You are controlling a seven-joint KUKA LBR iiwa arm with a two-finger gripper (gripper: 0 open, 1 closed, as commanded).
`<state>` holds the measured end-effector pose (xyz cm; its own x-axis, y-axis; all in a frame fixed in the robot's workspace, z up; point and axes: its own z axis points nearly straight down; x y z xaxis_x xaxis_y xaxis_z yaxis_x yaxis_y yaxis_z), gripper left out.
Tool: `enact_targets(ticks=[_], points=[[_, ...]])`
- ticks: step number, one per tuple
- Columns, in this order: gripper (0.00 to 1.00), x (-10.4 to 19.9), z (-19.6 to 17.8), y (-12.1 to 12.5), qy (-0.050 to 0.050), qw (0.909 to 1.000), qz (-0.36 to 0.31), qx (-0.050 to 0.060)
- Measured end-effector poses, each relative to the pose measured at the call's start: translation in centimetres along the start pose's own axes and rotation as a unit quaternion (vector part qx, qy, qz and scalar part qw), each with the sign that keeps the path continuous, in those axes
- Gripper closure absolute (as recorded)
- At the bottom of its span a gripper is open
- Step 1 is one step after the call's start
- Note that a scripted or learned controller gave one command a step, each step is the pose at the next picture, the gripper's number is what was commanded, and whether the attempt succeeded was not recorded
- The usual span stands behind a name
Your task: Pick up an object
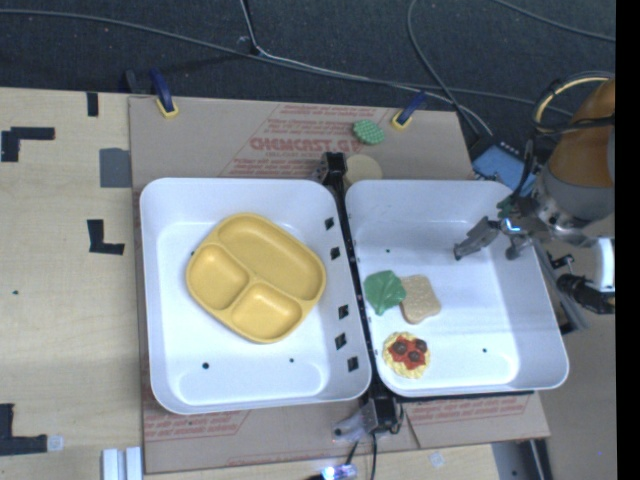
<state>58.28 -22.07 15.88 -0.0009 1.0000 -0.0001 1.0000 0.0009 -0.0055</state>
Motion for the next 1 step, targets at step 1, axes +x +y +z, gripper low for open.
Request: enact_targets(ticks=[1], points=[[0.00,0.21,4.35,-0.12,0.000,1.0000,0.000,0.000]])
